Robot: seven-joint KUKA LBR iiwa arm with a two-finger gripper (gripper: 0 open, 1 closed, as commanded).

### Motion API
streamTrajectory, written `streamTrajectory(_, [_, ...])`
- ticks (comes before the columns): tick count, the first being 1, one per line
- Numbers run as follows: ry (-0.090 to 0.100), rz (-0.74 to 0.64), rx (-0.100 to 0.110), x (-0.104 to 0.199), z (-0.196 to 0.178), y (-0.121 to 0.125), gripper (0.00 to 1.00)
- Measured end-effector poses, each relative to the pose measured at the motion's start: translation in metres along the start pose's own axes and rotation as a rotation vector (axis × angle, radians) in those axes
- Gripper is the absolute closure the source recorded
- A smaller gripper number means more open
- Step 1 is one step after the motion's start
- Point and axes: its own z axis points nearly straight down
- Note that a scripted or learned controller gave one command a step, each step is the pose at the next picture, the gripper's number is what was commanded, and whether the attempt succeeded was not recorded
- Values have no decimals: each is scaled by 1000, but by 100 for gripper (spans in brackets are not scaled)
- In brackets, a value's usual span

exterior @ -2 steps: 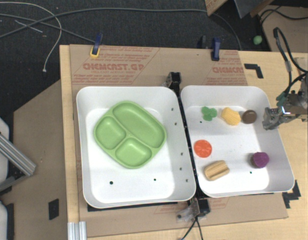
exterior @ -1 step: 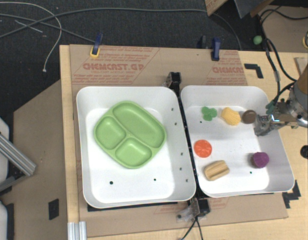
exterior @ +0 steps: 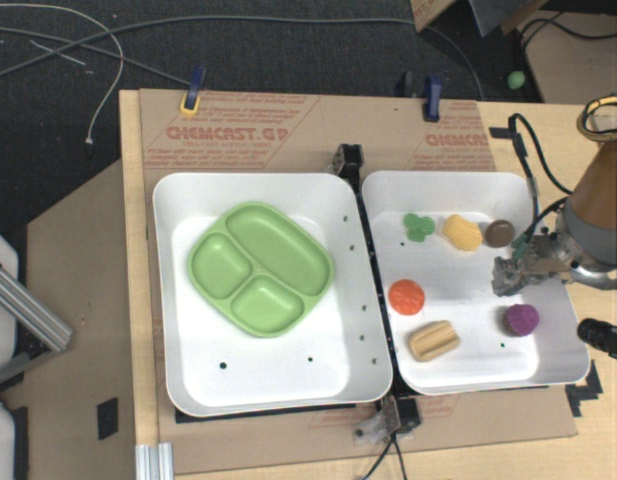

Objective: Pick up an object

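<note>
A: Where's the gripper (exterior: 506, 276) rn?

B: Over the right bin (exterior: 468, 373), toward its 3 o'clock side, arm (exterior: 595, 218) coming in from the right. Can't tell if it's open or closed, too small & blurry at the tip.

A: Anything in it?

B: Nothing I can see held. Objs all lie on the bin floor. Purple ball (exterior: 521, 318) is just beside the gripper, at about 5 o'clock from it. Brown ball (exterior: 499, 233) sits near, at 12 o'clock from it.

A: Rest of that bin?

B: Yellow piece (exterior: 463, 233) just left of the brown ball, green piece (exterior: 419, 227) at 9 o'clock from the yellow one. Orange-red ball (exterior: 406, 296) near bin center-left. Tan bread-like roll (exterior: 433, 340) at 5 o'clock from that, lying tilted.

A: Left bin (exterior: 178, 268)?

B: One green divided plate (exterior: 260, 267), three compartments, lying flat around the middle, w/ nothing in the compartments. Bins sit side by side on the table (exterior: 88, 268), touching along the middle edge.
</note>
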Motion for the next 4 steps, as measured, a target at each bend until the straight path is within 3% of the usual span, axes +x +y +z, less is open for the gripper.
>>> streamTrajectory(1, [0, 1, -2, -5, 50, -9, 0])
streamTrajectory(2, [-2, 0, -8, -5, 37, -7, 100])
streamTrajectory(4, [-5, -2, -13, -4, -51, 2, 100])
